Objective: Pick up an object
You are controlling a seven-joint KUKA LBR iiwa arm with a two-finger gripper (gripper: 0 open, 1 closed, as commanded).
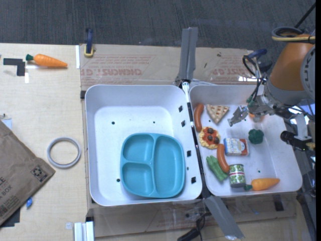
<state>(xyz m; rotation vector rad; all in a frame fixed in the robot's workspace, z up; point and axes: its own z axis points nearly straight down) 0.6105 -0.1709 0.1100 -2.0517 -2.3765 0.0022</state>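
The right bin [292, 170] holds several toy foods: a pizza slice [217, 112], a red sausage [199, 117], a small round pizza [209, 137], a green broccoli [256, 136], a little carton [234, 146], a second sausage [222, 158], a green pickle [215, 167], a can [236, 174] and a carrot [264, 184]. My gripper [239, 116] hangs over the upper middle of this bin, right of the pizza slice and up-left of the broccoli. Its fingers look open, with nothing between them.
The left bin [91, 134] carries a blue divided plate [153, 164]. On the bench to the left lie another carrot [47, 61], a tape ring [63, 151] and a brown cardboard box [17, 177]. A grey divider post [188, 51] rises between the bins.
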